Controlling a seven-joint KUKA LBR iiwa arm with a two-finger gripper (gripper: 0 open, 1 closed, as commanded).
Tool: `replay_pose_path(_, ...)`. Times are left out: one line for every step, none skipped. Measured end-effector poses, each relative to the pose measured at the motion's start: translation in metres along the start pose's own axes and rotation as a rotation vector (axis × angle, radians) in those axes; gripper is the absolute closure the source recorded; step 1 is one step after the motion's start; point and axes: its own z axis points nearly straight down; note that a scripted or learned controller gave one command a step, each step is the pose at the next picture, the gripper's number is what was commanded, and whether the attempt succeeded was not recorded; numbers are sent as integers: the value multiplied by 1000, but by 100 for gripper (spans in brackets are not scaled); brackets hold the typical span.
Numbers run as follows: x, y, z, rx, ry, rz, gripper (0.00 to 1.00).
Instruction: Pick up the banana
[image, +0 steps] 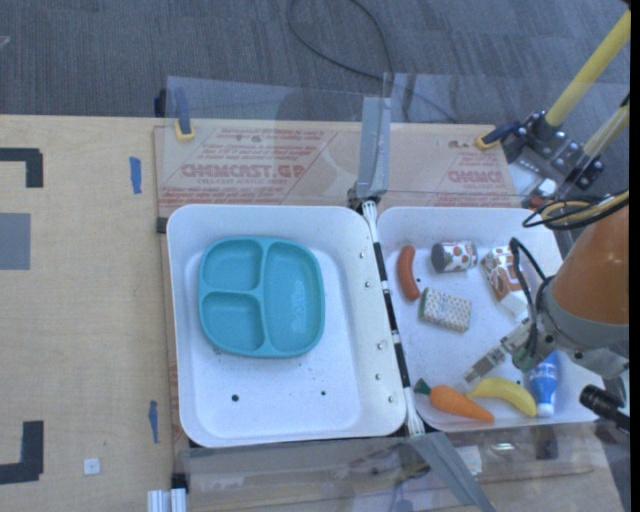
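Observation:
The yellow banana (506, 394) lies near the front edge of the right bin (470, 225), between an orange carrot (459, 402) and a blue-and-white bottle (543, 386). My gripper (497, 360) comes in from the right below the orange-banded wrist. It hangs just above and behind the banana, and its metal tip points down-left toward the banana's left end. Nothing is visibly held in it.
In the right bin there are also a red sausage (407, 272), a small can (455, 256), a speckled box (445, 310) and a snack packet (499, 273). The left bin (275, 400) holds a teal divided plate (262, 297). A divider rail (388, 320) separates the bins.

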Motion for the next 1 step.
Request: replay_pose_path(19, 13, 11, 3, -1, -217, 0)
